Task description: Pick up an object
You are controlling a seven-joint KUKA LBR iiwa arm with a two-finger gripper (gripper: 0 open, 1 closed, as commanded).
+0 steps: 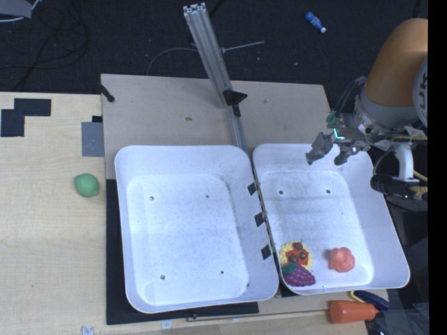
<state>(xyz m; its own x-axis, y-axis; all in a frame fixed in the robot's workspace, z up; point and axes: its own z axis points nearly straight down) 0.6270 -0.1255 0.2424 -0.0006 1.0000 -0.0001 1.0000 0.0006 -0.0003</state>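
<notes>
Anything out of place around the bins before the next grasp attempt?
Yes. A green ball sits on the bench left of the left bin, and an orange object lies just past the right bin's near edge. Both are outside the bins.

Robotics lab, not a home. Grey arm w/ orange band [398, 68] reaches in from the right over a bench w/ two white bins [133, 166] side by side. Metal rail [213, 54] stands at the far edge; loose cables [63, 19] trail on dark floor behind.
</notes>
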